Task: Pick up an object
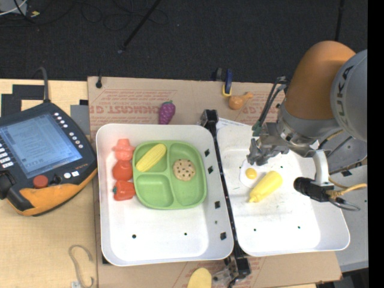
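In the right bin (300,233) lies a yellow mustard bottle (265,186), tilted, with a fried egg toy (250,174) touching its upper left end. My gripper (257,157) hangs low over the bin's far left part, just above the egg and up-left of the bottle. Nothing shows between its tips. The left bin (156,239) holds a green divided plate (162,194) with a corn cob (150,156) and a cookie (184,170) on it. Red and pink toy pieces (122,170) lie beside the plate's left edge.
Purple grapes (167,111) and an orange toy (239,101) lie on the cardboard behind the bins. A teach pendant (39,155) rests at the left. A yellow object (200,278) sits below the bins' front edge. A black cable fitting (315,189) hangs over the right bin.
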Robot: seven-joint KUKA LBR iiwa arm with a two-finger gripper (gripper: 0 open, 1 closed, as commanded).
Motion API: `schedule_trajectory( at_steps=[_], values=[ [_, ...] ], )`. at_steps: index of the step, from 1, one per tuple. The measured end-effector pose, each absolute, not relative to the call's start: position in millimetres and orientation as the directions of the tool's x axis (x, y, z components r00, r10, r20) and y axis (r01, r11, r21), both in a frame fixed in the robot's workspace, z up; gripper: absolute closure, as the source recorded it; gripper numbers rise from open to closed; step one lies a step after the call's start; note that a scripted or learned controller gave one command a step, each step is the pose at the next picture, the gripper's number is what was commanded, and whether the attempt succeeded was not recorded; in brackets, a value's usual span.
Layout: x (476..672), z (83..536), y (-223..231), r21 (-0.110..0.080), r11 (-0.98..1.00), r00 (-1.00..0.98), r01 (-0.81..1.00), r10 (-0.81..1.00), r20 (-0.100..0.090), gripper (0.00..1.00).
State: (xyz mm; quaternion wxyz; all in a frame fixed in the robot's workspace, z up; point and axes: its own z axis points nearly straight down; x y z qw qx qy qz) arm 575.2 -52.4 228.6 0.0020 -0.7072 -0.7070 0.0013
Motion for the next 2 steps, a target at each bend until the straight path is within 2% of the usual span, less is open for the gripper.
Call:
schedule_trajectory(
  at_steps=[1,2],
  values=[
    [568.9,226.9,-48.3,-0.004,0.000,0.000,1.000,1.000,0.000,1.00],
    [581.3,236.5,-47.2,-0.001,0.000,0.000,1.000,1.000,0.001,1.00]
  ],
)
